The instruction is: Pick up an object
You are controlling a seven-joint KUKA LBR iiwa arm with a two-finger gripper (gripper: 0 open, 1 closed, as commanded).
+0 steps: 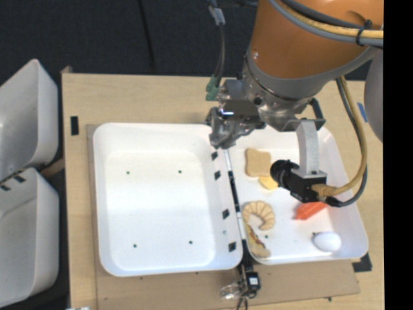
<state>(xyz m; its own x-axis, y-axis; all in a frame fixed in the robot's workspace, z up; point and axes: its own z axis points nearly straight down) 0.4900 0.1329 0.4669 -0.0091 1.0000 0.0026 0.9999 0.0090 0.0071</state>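
End effector [222, 136]: positioned over the divider at the far end of the right bin [345, 228]; finger state cannot be told.
Right bin: toast [257, 163], croissant [260, 214], egg [326, 241], red piece [310, 210] are contained.
Left bin [155, 196]: set on the desk [79, 192].

The arm [310, 37] runs off the top edge, hiding the right bin's [345, 205] far rim. The gripper [222, 137] is a dark blur; its finger state is unreadable.
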